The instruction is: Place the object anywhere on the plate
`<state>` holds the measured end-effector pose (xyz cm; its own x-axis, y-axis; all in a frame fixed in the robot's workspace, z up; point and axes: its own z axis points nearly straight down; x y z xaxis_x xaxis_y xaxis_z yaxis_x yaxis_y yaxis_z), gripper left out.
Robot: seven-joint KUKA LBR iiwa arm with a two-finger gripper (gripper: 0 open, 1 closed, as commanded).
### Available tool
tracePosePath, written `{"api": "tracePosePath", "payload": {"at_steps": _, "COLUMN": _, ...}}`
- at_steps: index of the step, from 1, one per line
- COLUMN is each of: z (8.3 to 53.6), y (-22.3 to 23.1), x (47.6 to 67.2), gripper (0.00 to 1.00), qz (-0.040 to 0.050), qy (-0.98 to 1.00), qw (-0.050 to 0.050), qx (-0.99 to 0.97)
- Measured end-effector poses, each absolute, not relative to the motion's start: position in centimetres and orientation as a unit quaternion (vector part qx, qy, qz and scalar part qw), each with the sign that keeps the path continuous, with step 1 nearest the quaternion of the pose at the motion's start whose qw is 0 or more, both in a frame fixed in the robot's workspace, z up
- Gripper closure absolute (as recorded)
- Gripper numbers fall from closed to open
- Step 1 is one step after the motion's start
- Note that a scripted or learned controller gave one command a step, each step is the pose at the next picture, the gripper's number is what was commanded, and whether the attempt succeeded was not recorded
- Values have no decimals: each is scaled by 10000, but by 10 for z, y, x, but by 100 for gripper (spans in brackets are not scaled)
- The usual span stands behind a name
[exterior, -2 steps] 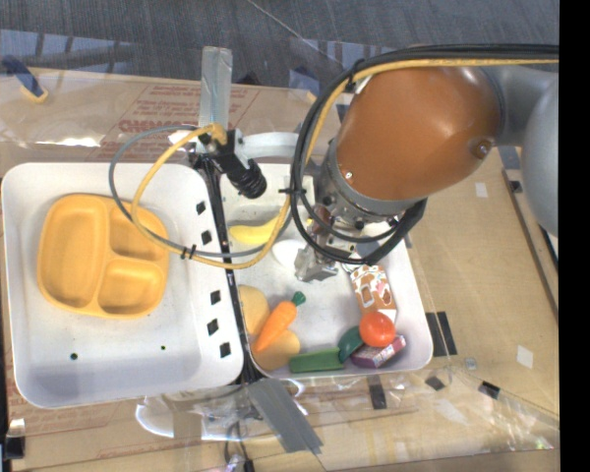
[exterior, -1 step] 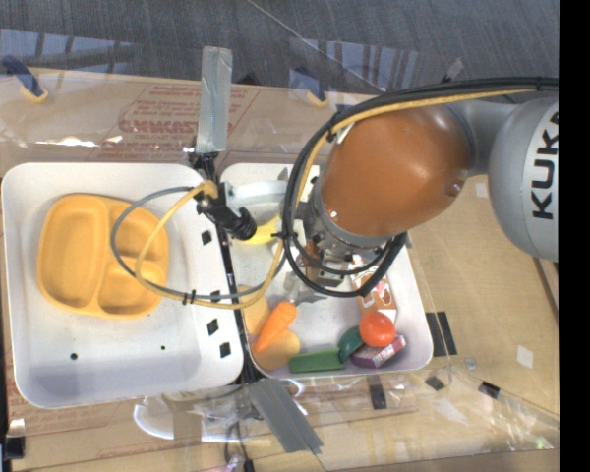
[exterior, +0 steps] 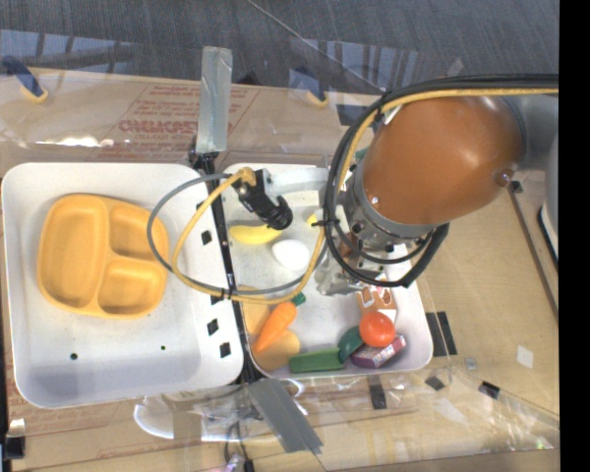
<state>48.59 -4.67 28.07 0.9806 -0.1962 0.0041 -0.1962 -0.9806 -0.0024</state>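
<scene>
arm (exterior: 438, 160) low over right bin (exterior: 413, 347)

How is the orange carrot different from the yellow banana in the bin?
The long orange carrot with a green tip is orange, while the curved yellow banana is yellow. The carrot tapers to a point; the banana bends in a gentle curve. The carrot lies at a slant near the bin's front, the banana lies crosswise further back, beside a white egg. Both look like toy food and rest in the right white bin.
</scene>
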Motion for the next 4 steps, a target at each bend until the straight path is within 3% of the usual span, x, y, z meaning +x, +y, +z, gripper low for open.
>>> {"api": "tracePosePath", "payload": {"at_steps": 1, "z": 323, "y": -5, "x": 488, "gripper": 100, "qz": -11, "qy": 969, "qw": 16, "qx": -9953}}
{"api": "tracePosePath", "payload": {"at_steps": 2, "z": 199, "y": 96, "x": 491, "gripper": 100, "qz": 56, "qy": 1319, "qw": 3, "qx": -9913}}
{"api": "tracePosePath", "payload": {"at_steps": 3, "z": 162, "y": 120, "x": 577, "gripper": 100, "qz": 36, "qy": 1193, "qw": 1, "qx": -9929}}
{"api": "tracePosePath", "payload": {"at_steps": 4, "z": 231, "y": 146, "x": 518, "gripper": 100, "qz": 0, "qy": 980, "qw": -6, "qx": -9952}}
